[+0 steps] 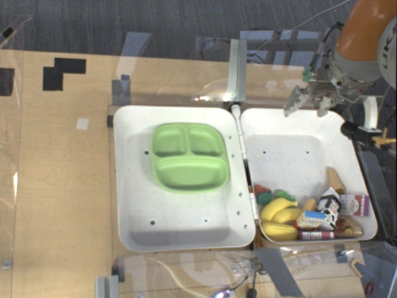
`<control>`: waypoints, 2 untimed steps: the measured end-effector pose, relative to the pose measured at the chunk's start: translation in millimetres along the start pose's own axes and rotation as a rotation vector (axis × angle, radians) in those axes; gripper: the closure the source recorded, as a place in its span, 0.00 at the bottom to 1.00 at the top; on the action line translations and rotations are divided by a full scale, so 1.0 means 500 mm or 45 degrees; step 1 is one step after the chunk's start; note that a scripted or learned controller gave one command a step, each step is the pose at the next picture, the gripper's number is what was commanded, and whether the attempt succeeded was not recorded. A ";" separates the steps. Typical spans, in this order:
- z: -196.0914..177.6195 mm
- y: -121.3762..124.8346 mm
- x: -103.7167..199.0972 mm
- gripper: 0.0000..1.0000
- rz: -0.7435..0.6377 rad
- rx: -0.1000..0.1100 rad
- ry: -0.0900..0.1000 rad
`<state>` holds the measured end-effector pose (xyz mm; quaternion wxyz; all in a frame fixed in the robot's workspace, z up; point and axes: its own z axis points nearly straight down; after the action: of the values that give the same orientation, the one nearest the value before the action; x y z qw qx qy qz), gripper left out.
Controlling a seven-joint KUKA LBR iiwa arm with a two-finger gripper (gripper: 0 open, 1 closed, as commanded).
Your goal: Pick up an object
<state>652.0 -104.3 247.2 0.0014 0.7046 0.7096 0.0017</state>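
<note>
Arm (366,30), partly cut off at the edge, hangs its jaws spread, empty, over the right bin (291,148).

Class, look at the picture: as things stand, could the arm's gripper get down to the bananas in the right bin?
Probably yes. The gripper hangs over the far rim of the right bin, and nothing lies on top of the bananas; toys crowd their right side, though.
</note>
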 end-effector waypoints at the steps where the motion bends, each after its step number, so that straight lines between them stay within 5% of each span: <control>1: 0.181 -0.070 -0.027 0.00 -0.041 0.001 0.000; 2: 0.243 0.036 0.011 0.00 -0.066 -0.001 0.001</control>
<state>670.4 -98.6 125.8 0.0015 0.6860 0.7276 0.0020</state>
